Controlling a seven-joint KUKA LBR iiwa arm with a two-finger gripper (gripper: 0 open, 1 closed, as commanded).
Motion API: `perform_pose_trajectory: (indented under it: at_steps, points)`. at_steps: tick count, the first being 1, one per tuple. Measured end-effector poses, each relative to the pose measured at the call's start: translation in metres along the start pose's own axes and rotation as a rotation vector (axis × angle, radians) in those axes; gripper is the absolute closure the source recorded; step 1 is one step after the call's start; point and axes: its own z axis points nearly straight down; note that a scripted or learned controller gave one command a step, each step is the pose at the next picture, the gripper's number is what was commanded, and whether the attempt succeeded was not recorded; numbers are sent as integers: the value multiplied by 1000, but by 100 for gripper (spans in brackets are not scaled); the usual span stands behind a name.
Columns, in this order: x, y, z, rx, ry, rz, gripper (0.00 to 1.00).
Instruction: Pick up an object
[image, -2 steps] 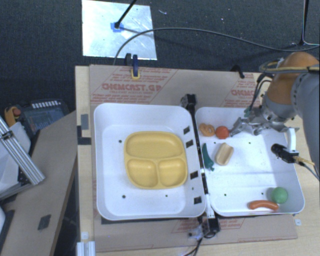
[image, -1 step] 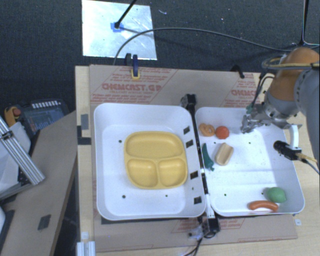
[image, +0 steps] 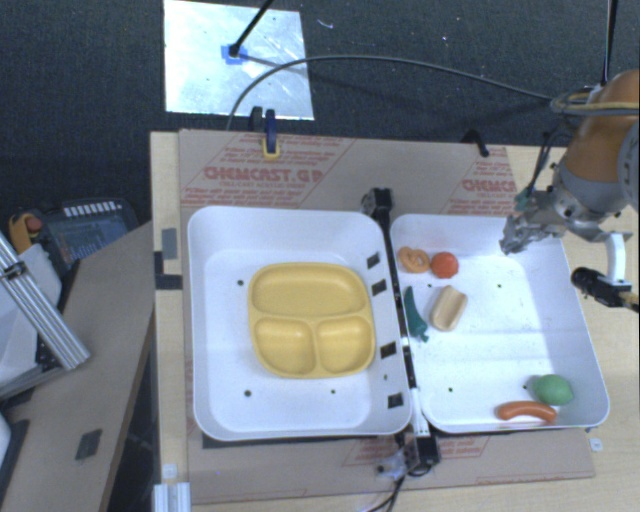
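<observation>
The arm reaches in from the right with the gripper (image: 522, 236) hanging over the back edge of the right bin (image: 520, 320), near its far right corner. The finger area is small and dark against the rim, so I cannot tell how far apart the jaws stand, and nothing can be made out between them.

No single target is named, so any of the items in the right bin would do. Closest to the gripper are an orange piece (image: 413, 260) and a red ball (image: 444, 265), touching or nearly so, near the bin's back left. Just in front of them lies a tan bread roll (image: 447, 308), with a thin dark green piece (image: 413, 315) beside it along the divider. At the front right corner sit a green ball (image: 552, 389) and an orange sausage (image: 525, 411) (the two look to be touching). The left bin (image: 215, 330) carries a yellow divided tray (image: 308, 320).

The risks lie mostly in crowding. Going for the red ball could nudge the orange piece, or the ball could roll out from between the fingers. The green piece hugs the wall, leaving little room for a finger on that side. The sausage lies low against the front rim, so a descent there may catch the bin edge. The bread roll, standing apart, looks the safest pick.
</observation>
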Motion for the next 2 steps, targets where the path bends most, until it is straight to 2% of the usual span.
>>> perform_pose_trajectory:
  at_steps: [1, 2]
  points:
    - [-1, 2, -66, -2, -1, -3, 100]
    - [-1, 3, -77, 2, 1, -4, 100]
